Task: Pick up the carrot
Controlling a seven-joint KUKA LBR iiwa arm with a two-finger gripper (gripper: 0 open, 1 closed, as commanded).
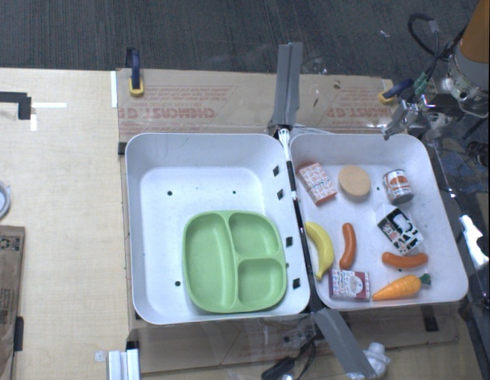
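**Mia:** Where is the carrot (398,287)?

**Ben:** It lies flat in the right bin (439,182), down by the bin's near right corner. Its green top points at the right wall. Its thin end points at a small pink box (349,284), and the two almost touch.

**Mia:** What else is close to it?

**Ben:** An orange sausage (404,260) lies just behind it. A black and white packet (399,229) sits behind that. A red sausage (347,245) and a banana (320,248) are more to the left, near the wall between the bins. At the far side are a striped box (317,183), a round cracker (355,181) and a little can (397,186).

**Mia:** And the left bin (150,212)?

**Ben:** It has a green plate (234,261) with three parts.

**Mia:** Is the claw (403,117) at the carrot?

**Ben:** No. It hangs by the far right corner of the right bin, well apart from the carrot. It is too small and blurry, so I cannot tell its state. Nothing is in it that I can see.

**Mia:** So which step is this?

**Ben:** I think it is the very start. The carrot is not picked up yet. Next the claw must go over to the near right corner, line up across the carrot's fat middle, and come down without bumping the orange sausage or the pink box.
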